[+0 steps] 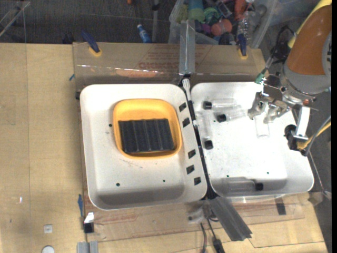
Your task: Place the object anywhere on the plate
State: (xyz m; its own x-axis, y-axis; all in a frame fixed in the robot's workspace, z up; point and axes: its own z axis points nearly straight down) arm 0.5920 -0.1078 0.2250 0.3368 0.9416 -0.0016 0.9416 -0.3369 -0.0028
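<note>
While poised over the far right part of the right bin [295, 181], the end effector [267, 109] hangs from the grey wrist below the orange band; whether it is apart or together cannot be told at this slant, and nothing is visibly clamped in it.

Item, right bin: several clear plastic pieces with black caps. One clear capped piece [221, 105] lies near the far edge, just left of the end effector. Another, the near clear piece [245, 184], lies along the near wall.

Item, divider: a row of small black tabs [188, 138] runs along the edge where the two bins meet.

Item, left bin [100, 183]: a yellow plate [145, 105], rounded-square, set near the middle. A dark ribbed block [146, 135] lies flat on it, wholly inside the rim.

Item, tabletop [37, 141]: tan board around both bins. A clear crate of coloured toys [221, 7] stands behind.

Step in hand, as a judgement: if the dark ribbed block is the object meant, the placing looks done, with the arm well apart from it. If a clear piece is meant, the pick is not yet made; the next move would call for a descent and a firm closure, then a carry leftward over the divider to the plate.

Writing: faint reddish print on the panel [158, 57] behind the bins, too small to read. No brand legible.
</note>
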